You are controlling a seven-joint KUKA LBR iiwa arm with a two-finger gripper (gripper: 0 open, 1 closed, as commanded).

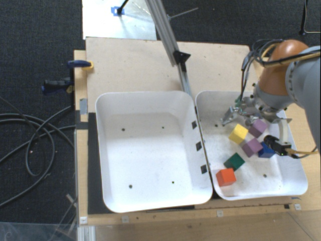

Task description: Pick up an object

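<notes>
Camera view: the gripper [239,113], its state apparently indiscernible, is poised beside the yellow block [238,133] in the right bin [291,185], where centred descent is advised.

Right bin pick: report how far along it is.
Done: the arm has reached into the right bin, and the gripper sits low near its back wall. In hand: nothing visibly. The yellow block, two purple blocks, blue block, green block and orange block all lie on the bin floor. Left: grasp one and lift it.
</notes>
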